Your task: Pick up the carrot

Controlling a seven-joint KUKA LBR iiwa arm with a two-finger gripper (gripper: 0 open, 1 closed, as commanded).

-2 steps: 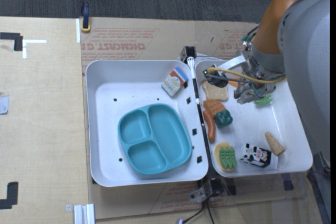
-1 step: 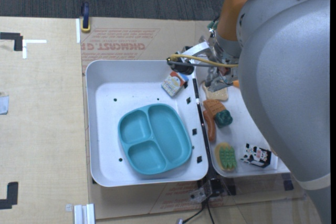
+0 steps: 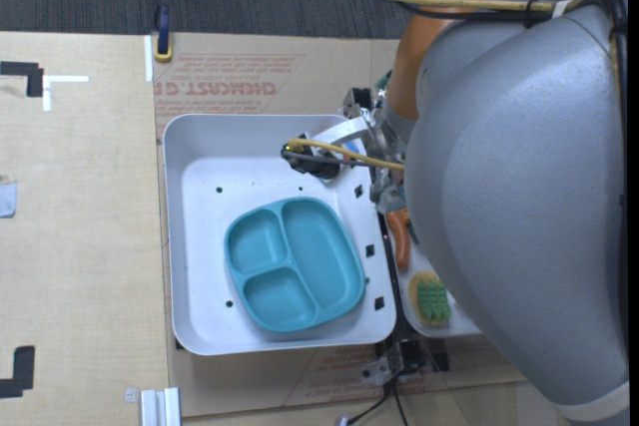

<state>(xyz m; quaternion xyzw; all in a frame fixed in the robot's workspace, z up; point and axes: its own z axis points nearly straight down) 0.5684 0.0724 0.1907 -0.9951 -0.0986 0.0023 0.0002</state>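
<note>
slender orange carrot [image 3: 399,236]: lodged just right of the shallow white left bin [image 3: 190,214]'s wall, ungrasped; gripper [image 3: 371,183] state cannot be told.

I see the grey arm [image 3: 519,205] covering most of the right bin [image 3: 451,326]. The carrot [image 3: 400,236] lies along that bin's left wall, with a yellow-and-green item [image 3: 430,300] just below it. A teal divided plate [image 3: 294,262] sits in the left bin [image 3: 200,214].
</note>
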